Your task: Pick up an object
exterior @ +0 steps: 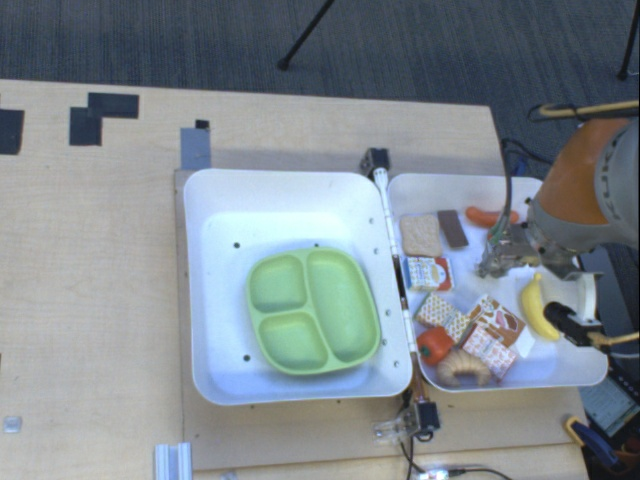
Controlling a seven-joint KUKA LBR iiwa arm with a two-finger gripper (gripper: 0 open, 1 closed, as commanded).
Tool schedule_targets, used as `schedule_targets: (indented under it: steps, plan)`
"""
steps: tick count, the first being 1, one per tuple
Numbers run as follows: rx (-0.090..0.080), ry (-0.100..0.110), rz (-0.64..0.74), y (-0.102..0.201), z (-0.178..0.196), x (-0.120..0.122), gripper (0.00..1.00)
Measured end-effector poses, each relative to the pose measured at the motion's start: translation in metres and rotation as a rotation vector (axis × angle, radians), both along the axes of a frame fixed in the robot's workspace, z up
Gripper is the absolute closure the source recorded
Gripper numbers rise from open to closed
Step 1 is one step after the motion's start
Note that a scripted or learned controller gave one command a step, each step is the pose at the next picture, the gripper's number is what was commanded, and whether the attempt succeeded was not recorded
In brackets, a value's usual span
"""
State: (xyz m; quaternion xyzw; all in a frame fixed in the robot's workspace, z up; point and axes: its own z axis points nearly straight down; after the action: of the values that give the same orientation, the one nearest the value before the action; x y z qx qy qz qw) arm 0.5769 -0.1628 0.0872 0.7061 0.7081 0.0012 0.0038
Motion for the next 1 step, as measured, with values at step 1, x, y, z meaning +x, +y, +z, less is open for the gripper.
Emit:
schedule_targets:
  steps: [1]
  plan:
    - [0.003,0.002,0.001,0.0017,-0.0014,-0.0006,0.00]
